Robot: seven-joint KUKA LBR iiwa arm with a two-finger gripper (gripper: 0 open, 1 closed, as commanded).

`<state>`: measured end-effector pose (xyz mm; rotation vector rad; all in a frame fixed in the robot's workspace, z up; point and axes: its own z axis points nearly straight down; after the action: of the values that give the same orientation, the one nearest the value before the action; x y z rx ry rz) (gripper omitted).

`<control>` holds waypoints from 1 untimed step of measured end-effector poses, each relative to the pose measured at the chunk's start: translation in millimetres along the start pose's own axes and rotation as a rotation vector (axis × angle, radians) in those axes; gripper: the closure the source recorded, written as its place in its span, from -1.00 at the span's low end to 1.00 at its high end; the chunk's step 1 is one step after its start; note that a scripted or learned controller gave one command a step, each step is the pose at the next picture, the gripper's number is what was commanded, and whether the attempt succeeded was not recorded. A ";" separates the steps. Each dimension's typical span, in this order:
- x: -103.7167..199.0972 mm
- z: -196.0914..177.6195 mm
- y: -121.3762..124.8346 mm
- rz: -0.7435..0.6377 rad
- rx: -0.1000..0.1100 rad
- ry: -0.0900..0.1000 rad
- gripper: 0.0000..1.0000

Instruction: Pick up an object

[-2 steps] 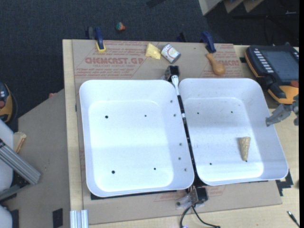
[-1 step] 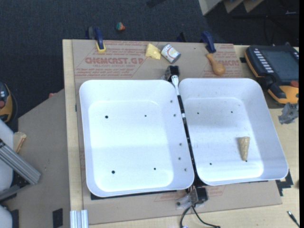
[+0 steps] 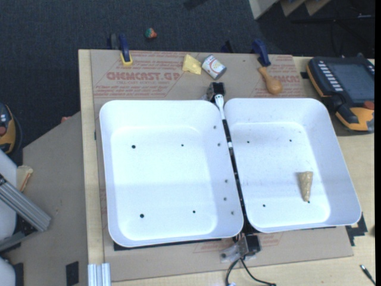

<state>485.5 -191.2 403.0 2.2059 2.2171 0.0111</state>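
We see one pickable item: a tan cone-shaped object (image 3: 305, 185) lying in the right bin (image 3: 336, 154), toward its near-right corner, pointed end facing the near rim. It sits apart from the bin walls. The left bin (image 3: 108, 159) touches the right one along the middle seam. Behind the bins on the bench (image 3: 95, 76) are a yellow wedge (image 3: 191, 65), a small white box (image 3: 214, 67) just beside it, and a tan wooden piece (image 3: 270, 81). We can't tell the gripper's state.

Red print "CHEMCAST G P" on the brown board (image 3: 149, 76) behind the bins, smaller lines unreadable
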 end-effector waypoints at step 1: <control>60.1 97.2 -8.0 -0.001 0.025 0.010 1.00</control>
<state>478.7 -131.6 305.4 2.2220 2.2352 -0.0055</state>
